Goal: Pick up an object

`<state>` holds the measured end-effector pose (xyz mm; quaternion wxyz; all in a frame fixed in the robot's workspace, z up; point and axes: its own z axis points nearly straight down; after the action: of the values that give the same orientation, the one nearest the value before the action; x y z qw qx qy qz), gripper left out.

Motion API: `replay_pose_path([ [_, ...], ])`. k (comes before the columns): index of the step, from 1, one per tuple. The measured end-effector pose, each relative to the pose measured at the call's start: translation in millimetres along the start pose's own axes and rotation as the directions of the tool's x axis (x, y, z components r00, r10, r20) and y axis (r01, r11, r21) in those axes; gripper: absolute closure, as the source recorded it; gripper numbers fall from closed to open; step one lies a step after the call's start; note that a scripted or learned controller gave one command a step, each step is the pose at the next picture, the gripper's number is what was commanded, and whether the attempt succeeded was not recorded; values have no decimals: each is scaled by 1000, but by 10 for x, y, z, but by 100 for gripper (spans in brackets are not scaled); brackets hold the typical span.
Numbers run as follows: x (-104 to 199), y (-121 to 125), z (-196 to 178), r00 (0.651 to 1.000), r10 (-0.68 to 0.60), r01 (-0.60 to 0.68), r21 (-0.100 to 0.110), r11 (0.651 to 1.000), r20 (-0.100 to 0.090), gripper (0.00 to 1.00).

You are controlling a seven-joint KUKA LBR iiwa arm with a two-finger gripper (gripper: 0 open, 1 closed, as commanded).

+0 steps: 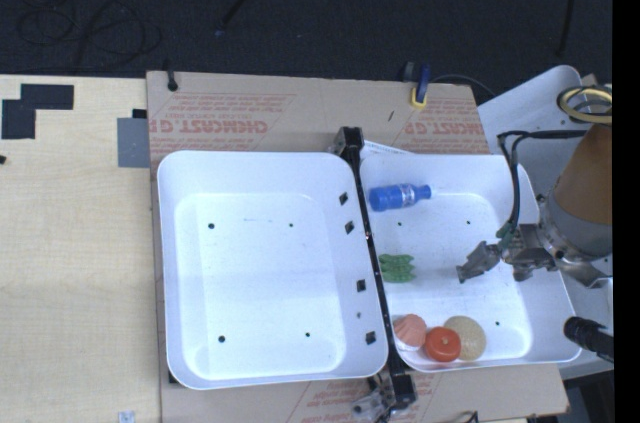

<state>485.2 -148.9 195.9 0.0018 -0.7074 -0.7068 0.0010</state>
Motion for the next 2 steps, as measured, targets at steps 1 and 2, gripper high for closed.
replay_pose_path([
  [1, -686, -107, -235, 1000, 5, -5, -3, 1000, 4, 0],
  [2, -659, -99, -321, 1000, 2, -2, -2, 1000, 0, 100],
])
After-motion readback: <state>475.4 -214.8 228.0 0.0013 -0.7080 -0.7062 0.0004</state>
